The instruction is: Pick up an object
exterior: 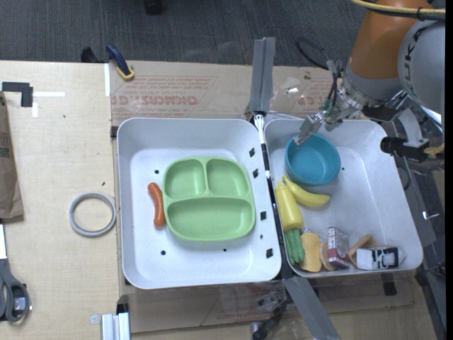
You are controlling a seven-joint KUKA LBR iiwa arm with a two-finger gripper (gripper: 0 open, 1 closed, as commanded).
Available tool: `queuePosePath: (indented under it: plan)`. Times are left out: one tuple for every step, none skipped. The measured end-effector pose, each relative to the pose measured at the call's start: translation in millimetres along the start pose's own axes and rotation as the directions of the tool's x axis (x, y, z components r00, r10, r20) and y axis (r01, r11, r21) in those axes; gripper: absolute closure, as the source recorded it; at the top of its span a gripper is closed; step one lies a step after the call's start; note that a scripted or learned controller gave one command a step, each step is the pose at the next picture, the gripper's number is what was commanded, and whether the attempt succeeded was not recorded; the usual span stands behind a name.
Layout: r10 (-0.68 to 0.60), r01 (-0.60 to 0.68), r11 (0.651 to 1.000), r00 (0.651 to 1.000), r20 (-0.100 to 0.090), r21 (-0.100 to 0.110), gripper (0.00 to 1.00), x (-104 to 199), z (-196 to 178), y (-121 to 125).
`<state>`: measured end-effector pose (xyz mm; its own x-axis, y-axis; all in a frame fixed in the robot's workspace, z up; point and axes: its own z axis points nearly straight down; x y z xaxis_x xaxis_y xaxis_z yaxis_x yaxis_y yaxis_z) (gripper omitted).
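My gripper (310,129) hangs over the right bin (375,183), right at the back left rim of a blue bowl (313,164). It looks to be touching or just above that rim. A banana (307,193) lies in front of the bowl, next to a yellow bottle (289,208). Along the bin's front edge lie a green item (294,246), a yellow piece (311,251), a small carton (337,244) and a white bottle (376,258). In the left bin (134,246) sit a green divided plate (209,198) and an orange sausage-like toy (157,204).
The arm with its orange band (386,27) comes in from the upper right. A metal divider post (262,76) stands between the bins at the back. On the bench to the left lie a tape ring (93,213), scissors (14,299) and a blue clamp (120,61).
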<state>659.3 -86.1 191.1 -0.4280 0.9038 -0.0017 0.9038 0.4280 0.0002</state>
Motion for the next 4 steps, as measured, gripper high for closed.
queuePosePath:
  plan:
    - [-0.161,0.161,0.987,0.987,0.001,-0.002,0.00,-13.7,74.3,-5.7]
    - [0.093,-0.093,0.996,0.996,0.000,0.000,0.00,-54.2,72.1,-26.0]
    - [0.124,-0.124,0.992,0.992,0.000,0.000,0.00,-48.5,13.6,-23.7]
    - [0.087,-0.087,0.996,0.996,0.000,0.000,0.00,-16.7,99.3,-7.9]
